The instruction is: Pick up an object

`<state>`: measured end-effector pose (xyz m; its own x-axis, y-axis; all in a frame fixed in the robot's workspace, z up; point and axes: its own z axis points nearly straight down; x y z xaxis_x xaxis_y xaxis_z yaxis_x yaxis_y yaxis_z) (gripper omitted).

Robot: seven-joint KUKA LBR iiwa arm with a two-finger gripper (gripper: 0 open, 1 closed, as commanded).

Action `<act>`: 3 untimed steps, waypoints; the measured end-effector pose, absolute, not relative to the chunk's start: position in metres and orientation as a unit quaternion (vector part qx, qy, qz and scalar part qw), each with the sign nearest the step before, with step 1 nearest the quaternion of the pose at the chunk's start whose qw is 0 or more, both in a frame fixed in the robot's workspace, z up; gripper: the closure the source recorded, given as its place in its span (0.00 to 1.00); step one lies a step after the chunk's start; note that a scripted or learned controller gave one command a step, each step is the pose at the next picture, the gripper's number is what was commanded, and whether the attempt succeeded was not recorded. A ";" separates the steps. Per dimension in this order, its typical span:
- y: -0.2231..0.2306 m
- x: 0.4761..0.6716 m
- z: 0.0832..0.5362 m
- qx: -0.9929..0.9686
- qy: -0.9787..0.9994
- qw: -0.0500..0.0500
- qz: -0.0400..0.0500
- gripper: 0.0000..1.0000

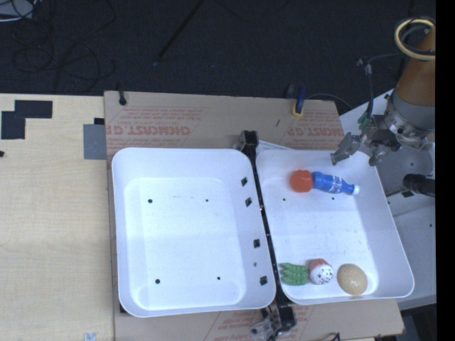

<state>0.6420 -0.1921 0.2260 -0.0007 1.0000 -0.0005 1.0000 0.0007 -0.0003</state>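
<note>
Hovering over the right bin's (398,261) far right corner, your gripper (361,149) hangs with fingers spread and nothing between them. The blue bottle (333,183) lies just down-left of it, long axis across the bin, touching an orange ball (301,181).

The arm (414,84) reaches in from the right, its gripper (360,150) with jaws spread.

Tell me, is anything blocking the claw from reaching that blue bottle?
Nothing visible does. The gripper hovers at the right bin's far right corner, and the blue bottle lies just below it in the view with bare white floor between. The orange object touches the bottle's far end, away from the gripper.
</note>
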 end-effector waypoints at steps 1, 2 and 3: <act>-0.192 0.642 0.236 0.706 0.708 0.000 0.000 1.00; -0.192 0.642 0.246 0.705 0.710 0.000 -0.001 1.00; -0.149 0.641 0.095 0.706 0.708 -0.006 -0.003 1.00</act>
<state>0.6411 -0.1488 0.0950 -0.0024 1.0000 0.0035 0.9999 0.0025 -0.0128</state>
